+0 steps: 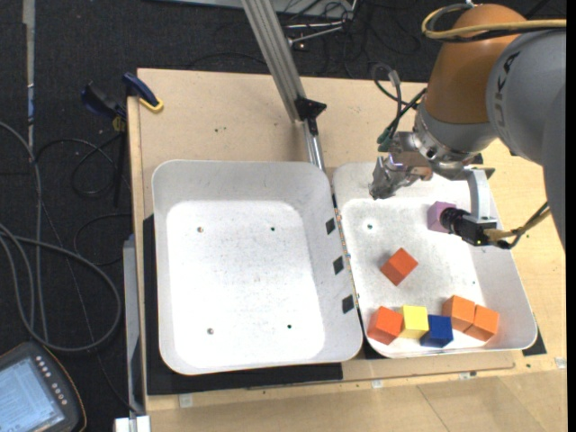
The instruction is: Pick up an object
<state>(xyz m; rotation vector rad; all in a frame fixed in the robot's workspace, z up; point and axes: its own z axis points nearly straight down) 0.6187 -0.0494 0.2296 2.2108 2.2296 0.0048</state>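
My gripper (385,185) hangs over the far end of the right bin (504,268), near its back left corner, with nothing visible between its fingers. A purple block (440,215) lies to its right, partly behind a black wrist part. An orange cube (400,265) sits alone in the middle of the bin, below the gripper. Along the near edge lie an orange block (386,324), a yellow block (415,320), a blue block (439,331) and two more orange blocks (472,317).
The left bin (171,196) lies beside the right one, joined by black clips along the shared edge. A slanted metal pole (279,70) ends at the bench behind the bins. A blue and yellow clamp (135,88) sits at the bench's far left corner.
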